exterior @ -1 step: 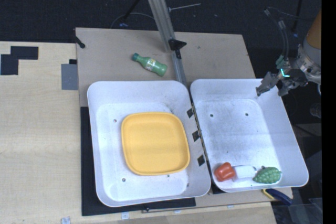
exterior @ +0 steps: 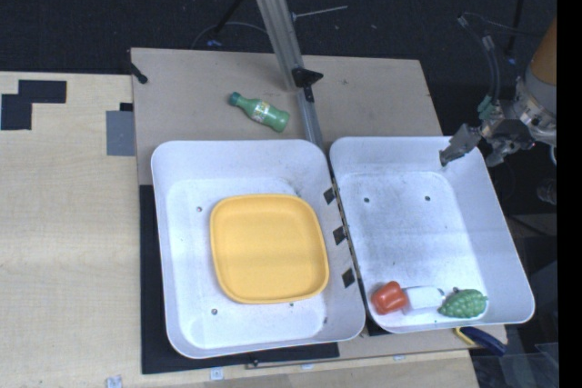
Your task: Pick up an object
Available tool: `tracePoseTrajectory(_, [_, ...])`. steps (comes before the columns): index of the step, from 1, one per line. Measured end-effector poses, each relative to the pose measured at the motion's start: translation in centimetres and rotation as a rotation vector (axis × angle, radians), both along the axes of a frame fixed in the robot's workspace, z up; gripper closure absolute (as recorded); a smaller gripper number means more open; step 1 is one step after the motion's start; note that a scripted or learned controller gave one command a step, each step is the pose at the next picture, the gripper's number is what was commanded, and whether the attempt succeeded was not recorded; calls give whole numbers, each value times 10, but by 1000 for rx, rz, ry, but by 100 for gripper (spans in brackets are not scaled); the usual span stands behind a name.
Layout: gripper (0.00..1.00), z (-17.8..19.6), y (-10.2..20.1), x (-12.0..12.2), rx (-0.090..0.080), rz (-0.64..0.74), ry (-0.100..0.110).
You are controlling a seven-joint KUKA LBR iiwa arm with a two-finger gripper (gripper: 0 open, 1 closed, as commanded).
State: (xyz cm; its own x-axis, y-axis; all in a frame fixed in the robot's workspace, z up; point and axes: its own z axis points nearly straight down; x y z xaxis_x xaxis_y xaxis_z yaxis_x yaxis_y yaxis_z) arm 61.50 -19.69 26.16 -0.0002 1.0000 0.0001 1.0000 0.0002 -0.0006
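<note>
The arm is reaching in at the right bin's [exterior: 509, 223] far right corner, with the gripper [exterior: 473, 141] hanging just over the rim there. Whether it is spread or pressed together I cannot tell from this slant; the tip is dark and small against the dark floor, and nothing is showing between it.

The things worth picking are lying well apart from it. In the right bin, along the near edge, 3 pieces are sitting in a row: a red pepper-like toy [exterior: 389, 296] toward the near left corner, a small white object [exterior: 424, 296] just beside it, and a green bunch that is probably toy grapes [exterior: 463, 303] toward the near right corner. The left bin [exterior: 173, 195] is carrying a yellow plate [exterior: 268, 247] lying flat near its middle. A green bottle [exterior: 260, 111] is lying on its side on the bench board beyond the left bin's far edge, outside both bins.

By my reading the approach step is in hand: no target is reached yet. The next move is calling for travel along the right bin's right edge toward the near edge, settling above 1 of the 3 pieces, then a straight descent. The 3 are crowding each other and the wall, so a centred, careful drop is mattering.
</note>
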Motion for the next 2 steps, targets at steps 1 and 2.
tracePoseTrajectory(1, [0, -46, -6, -5, 1, 0, 3])
tracePoseTrajectory(2, [0, -104, 2, -12, 1, 2, 5])
